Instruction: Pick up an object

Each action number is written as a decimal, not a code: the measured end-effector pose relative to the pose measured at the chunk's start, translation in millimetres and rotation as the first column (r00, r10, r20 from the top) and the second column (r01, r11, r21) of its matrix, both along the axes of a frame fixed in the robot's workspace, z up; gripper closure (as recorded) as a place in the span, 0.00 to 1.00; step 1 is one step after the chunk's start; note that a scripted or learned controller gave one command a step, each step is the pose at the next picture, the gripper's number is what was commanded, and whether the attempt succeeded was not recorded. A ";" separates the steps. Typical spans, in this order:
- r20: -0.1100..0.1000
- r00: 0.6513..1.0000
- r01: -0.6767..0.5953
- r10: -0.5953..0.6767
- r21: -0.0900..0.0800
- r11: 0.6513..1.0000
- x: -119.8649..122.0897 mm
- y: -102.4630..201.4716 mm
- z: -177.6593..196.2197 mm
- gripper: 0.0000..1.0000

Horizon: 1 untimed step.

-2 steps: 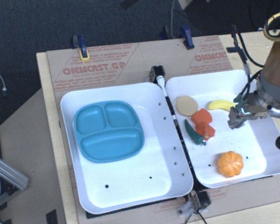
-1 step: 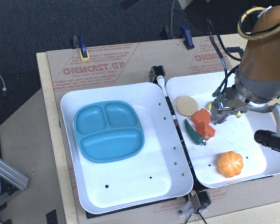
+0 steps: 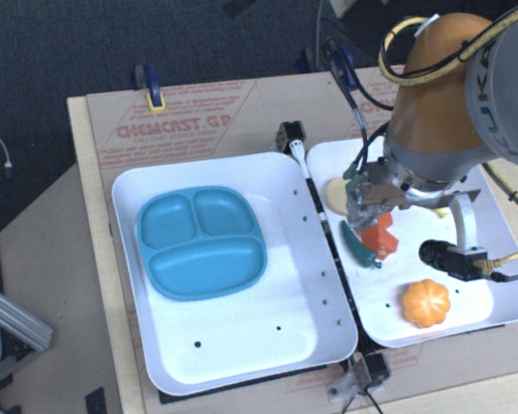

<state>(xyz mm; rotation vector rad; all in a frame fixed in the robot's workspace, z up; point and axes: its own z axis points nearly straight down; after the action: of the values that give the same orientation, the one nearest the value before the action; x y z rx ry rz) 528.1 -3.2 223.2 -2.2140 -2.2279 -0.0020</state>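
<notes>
My gripper [image 3: 368,212] reaches down into the right bin [image 3: 499,307], near its left wall. Directly under it lies a red-orange object [image 3: 382,238], touching or nearly touching the gripper's tip. A teal object [image 3: 357,246] lies beside the red one, on its left. A pale yellow object [image 3: 335,197] lies behind the gripper, partly hidden by it. An orange, pumpkin-shaped object [image 3: 426,303] rests apart at the bin's front.
The left bin [image 3: 248,340] holds a blue divided plate [image 3: 203,241] in its back left part. The arm's orange band and grey body [image 3: 444,101] hang over the back of the right bin. A black fitting with a cable [image 3: 453,259] juts out to the right of the red object.
</notes>
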 end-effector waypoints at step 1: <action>0.001 1.000 0.000 0.000 0.000 1.000 19.8 54.1 -9.4 1.00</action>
<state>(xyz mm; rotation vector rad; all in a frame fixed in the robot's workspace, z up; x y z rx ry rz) 547.9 50.9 213.8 -2.2141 -2.2288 -0.0031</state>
